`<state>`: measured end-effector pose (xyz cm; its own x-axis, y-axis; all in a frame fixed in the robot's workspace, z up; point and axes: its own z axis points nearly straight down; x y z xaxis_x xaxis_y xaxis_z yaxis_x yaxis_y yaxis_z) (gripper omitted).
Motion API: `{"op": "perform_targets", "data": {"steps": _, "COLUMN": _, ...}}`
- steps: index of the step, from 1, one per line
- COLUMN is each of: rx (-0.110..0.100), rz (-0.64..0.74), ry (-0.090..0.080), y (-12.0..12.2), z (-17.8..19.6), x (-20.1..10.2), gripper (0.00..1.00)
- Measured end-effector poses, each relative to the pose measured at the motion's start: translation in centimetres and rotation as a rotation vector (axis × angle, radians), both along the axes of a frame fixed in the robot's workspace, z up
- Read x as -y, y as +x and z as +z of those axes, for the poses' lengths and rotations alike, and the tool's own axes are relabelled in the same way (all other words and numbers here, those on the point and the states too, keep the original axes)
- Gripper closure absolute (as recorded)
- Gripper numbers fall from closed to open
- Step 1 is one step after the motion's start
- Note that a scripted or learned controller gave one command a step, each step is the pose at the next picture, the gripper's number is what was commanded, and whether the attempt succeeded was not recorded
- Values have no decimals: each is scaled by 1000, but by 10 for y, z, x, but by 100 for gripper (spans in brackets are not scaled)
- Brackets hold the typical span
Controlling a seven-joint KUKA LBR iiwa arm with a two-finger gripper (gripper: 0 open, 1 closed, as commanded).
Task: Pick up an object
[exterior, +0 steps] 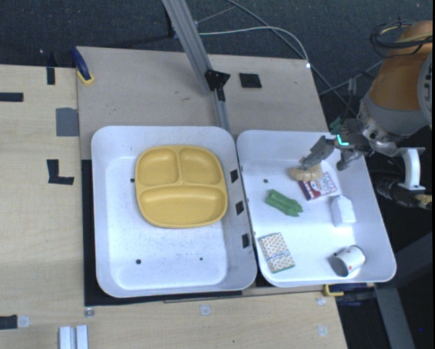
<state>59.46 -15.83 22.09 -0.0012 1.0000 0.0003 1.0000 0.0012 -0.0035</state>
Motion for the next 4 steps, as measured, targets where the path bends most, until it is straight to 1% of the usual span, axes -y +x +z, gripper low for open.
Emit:
{"op": "perform_targets", "data": {"steps": 1, "rx": 2, "rz": 0, "ry": 0, "y": 1, "z": 1, "x": 0, "gripper": 0}}
{"op": "perform_targets", "data": {"steps": 2, "rx": -4, "rz": -1, "ry": 0, "y": -5, "z": -57, "x": 9, "gripper": 0}}
{"op": "perform_targets", "data": {"steps": 3, "rx": -1, "rz": 0, "ry": -1, "y": -5, "z": -100, "x": 8, "gripper": 0}}
{"op": "perform_targets", "data": {"steps": 4, "rx": 15, "rz": -1, "ry": -9, "y": -1, "z": -131, "x": 11, "gripper": 0}}
